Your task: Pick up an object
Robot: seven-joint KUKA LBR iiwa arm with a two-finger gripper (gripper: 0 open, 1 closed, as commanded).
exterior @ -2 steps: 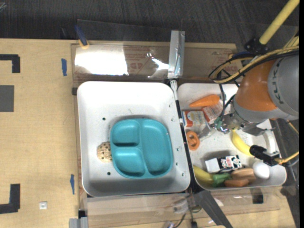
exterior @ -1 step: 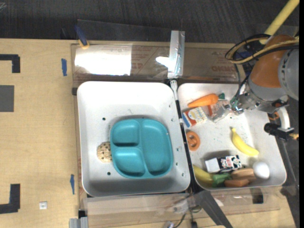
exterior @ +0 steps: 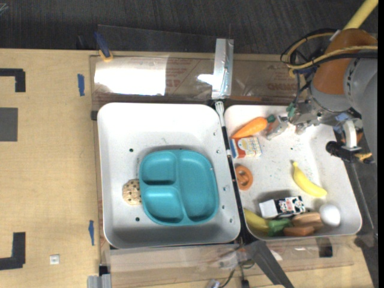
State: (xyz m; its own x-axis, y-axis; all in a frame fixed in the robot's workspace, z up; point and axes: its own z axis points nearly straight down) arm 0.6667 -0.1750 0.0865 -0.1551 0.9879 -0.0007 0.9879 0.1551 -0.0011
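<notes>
Seemingly to reach a pickable thing, the gripper (exterior: 282,126) hangs at the right bin's (exterior: 351,230) far edge just beside the carrot (exterior: 250,126), though its pincer state cannot be told.

Both bins are white: the left bin (exterior: 114,161) and the right bin (exterior: 276,161), whose floor is speckled with small dark flecks. In the left bin lies a teal divided plate (exterior: 177,186), and at its left edge a tan cookie (exterior: 131,191) dotted with darker spots. In the right bin, an orange carrot (exterior: 251,126) with a green tip, a white carton (exterior: 250,147) with orange and red print, an orange ring (exterior: 243,176), a yellow banana (exterior: 308,182), a black and white box (exterior: 282,206), a white egg (exterior: 330,214), a brown sausage-shaped piece (exterior: 306,218) and a green piece (exterior: 277,225). The arm (exterior: 351,80) is grey with an orange band. The bench (exterior: 45,161) is pale tan with black marks and blue tape
</notes>
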